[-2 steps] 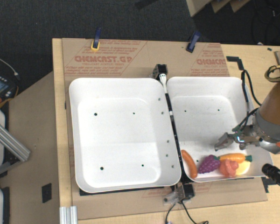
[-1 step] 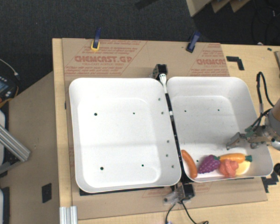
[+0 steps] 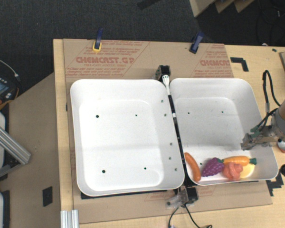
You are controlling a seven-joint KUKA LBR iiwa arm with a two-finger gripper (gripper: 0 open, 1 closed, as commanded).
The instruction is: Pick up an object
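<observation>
The gripper (image 3: 251, 140) hovers at the right bin's (image 3: 213, 91) right wall — finger state unclear — above toy food (image 3: 221, 166).

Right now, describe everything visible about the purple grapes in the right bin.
The purple grapes are a small, glossy bunch that looks like plastic toy food, lying flat on the floor of the right bin near its front wall. They lie between the orange sausage-shaped piece and the red piece, seemingly touching both.
</observation>
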